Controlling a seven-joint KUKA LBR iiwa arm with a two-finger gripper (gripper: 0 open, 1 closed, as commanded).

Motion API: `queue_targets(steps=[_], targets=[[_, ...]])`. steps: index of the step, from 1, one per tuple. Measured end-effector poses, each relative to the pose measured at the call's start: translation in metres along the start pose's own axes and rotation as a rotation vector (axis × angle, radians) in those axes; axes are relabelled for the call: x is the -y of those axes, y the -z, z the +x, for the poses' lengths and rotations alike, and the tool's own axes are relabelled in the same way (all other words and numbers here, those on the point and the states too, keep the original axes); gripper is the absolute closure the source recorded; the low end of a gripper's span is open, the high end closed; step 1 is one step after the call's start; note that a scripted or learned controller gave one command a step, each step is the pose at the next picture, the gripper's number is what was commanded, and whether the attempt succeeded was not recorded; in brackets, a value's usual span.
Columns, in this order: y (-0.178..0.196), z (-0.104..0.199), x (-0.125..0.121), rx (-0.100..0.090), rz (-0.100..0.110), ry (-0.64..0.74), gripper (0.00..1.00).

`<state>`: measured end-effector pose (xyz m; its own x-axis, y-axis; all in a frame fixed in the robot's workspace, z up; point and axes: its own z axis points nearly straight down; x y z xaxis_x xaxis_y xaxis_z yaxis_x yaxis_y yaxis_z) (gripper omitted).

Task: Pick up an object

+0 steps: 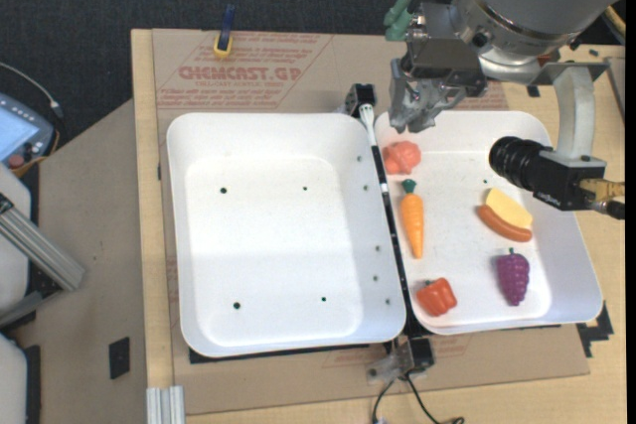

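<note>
1. I have the gripper (415, 122) hanging over the far edge of the right bin (566, 243), just beside the divider where the two bins meet. Whether it is spread or closed I cannot tell from this slant; nothing shows between its tips.
2. The nearest candidate is the pink lump (401, 157), directly below and a shade toward me from the gripper, close but apart from it. I judge this to be the thing to go for.
3. It looks like a small plastic play-food piece: light, probably hollow and stiff, with a bumpy surface that should give some bite. I expect no fragility, but a light toy can skid on the smooth white floor if one tip touches first.
4. I would take it across its narrower width, centred, coming straight down so both tips meet it together.
5. The bin wall and divider sit just left of the lump, so that side has little room for a tip.
6. Further from the gripper lie the carrot (412, 223), just past the lump, then the red pepper (435, 296), the orange-and-yellow slice (506, 214) and the purple grapes (513, 276). The carrot's tapered, slick body looks likelier to squirt out.
</note>
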<state>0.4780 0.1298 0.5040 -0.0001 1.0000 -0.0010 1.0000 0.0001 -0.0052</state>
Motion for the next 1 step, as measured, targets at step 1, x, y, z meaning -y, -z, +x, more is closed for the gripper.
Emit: queue_targets(steps=[1], targets=[[0.0223,0.0591,-0.0011,-0.004,-0.01,0.005,1.0]])
